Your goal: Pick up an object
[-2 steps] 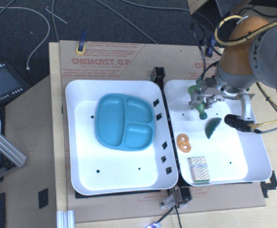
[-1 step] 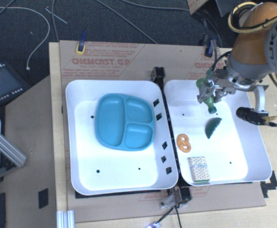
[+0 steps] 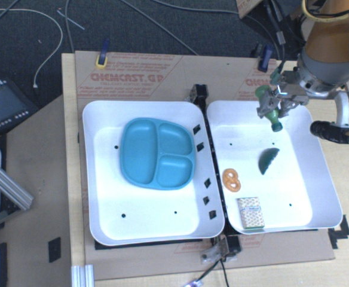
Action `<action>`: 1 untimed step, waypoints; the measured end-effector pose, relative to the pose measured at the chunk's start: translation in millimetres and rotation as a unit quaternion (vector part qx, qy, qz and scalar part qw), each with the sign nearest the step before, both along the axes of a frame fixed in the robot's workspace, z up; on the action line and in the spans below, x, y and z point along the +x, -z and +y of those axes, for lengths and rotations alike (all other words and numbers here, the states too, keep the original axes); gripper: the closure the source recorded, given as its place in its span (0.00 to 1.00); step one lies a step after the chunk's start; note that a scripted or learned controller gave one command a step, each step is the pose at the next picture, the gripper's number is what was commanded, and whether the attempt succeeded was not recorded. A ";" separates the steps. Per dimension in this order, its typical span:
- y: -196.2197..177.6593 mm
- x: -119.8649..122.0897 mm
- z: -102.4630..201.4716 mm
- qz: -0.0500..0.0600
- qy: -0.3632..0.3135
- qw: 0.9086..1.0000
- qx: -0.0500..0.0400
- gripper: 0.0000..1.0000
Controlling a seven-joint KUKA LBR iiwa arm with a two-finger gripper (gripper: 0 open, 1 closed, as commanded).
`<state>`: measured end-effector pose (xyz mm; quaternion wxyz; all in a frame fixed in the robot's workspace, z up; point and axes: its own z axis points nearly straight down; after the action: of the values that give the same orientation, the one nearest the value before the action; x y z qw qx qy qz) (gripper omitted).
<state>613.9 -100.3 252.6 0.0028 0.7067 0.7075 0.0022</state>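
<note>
1. Your claw [image 3: 275, 113] hangs over the right bin [image 3: 318, 178], up near its 12 o'clock edge. You can't tell if it is apart or together. You can't make out anything held in it.
2. Three things lie in that bin: a dark green piece [image 3: 268, 159] in the middle, an orange pretzel [image 3: 230, 180] at 9 o'clock by the wall, and a small box [image 3: 250, 212] at 7 o'clock.
3. The green piece is nearest the claw, at its 6 o'clock. It looks small, light and maybe soft. Pinch it across its thin way.
4. The pretzel looks light and thin, with loops. It sits close to the wall, so it may be hard to reach.
5. The box looks stiff and light. Grab it by its two long sides.
6. The left bin [image 3: 103, 220] holds a blue tray [image 3: 157, 153].
</note>
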 end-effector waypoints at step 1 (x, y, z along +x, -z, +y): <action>-0.5 -28.4 36.5 0.005 0.000 1.000 0.001 1.00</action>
<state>585.6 -63.8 253.1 -0.0018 0.7064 0.7078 -0.0004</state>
